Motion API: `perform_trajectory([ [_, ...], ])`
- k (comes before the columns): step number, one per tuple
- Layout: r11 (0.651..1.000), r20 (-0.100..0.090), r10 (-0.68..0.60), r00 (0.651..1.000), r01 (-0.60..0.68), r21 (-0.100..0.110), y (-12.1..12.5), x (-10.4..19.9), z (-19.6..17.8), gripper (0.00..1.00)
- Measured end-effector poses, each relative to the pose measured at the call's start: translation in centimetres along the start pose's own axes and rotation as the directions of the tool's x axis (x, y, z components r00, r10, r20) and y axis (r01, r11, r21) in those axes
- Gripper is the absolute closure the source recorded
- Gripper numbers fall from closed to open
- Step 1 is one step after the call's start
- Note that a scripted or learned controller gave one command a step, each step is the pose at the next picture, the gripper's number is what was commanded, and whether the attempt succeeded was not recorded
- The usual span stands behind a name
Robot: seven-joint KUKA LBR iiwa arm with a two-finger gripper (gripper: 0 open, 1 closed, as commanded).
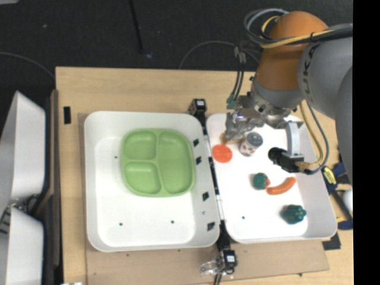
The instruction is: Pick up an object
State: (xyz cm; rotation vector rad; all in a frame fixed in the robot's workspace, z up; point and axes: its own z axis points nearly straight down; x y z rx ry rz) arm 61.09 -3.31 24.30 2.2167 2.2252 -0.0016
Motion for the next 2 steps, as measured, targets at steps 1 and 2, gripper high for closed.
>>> perform_trajectory([
  [1, 1.0, -0.001, -0.001, 1.0, 0.001, 0.0, -1.6, 4.3, 0.8, 1.0],
  [2, 1.0, -0.003, -0.004, 1.0, 0.004, -0.001, -3.8, 8.8, -0.4, 1.0],
])
